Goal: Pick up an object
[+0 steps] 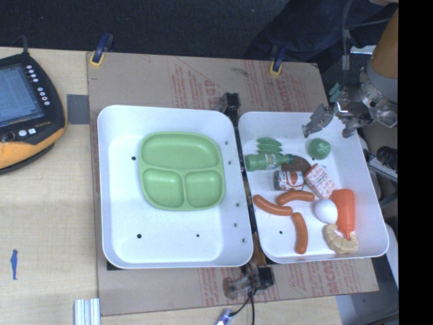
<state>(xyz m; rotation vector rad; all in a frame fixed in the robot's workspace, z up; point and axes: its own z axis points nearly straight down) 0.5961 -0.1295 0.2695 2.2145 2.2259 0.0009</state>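
Green ball (318, 147) looks like the target to me, since it sits up at the 1 o'clock corner of the right bin (375, 202) with the tool (336, 121) hanging just above it.

Going near to far in that bin: a cookie-ish thing (340, 240) and a sausage (300, 233) lie at the front, the sausage's long axis running 12 to 6. Next an egg (325, 211) touching an orange bottle (344, 210), which also lies 12 to 6, cap toward 6. Then two more sausages, a small can (289, 179), and a green bottle (268, 160) lying 3 to 9. The ball is farthest, and being round it has no real axis.

The tool's fingers are spread wide with nothing between them. My read: it's in the approach step, no grasp yet. Next it needs to drop straight down, straddle the ball and close without nudging it into the bin wall.

The left bin (118, 181) on the counter (47, 208) holds a green divided plate (181, 170).
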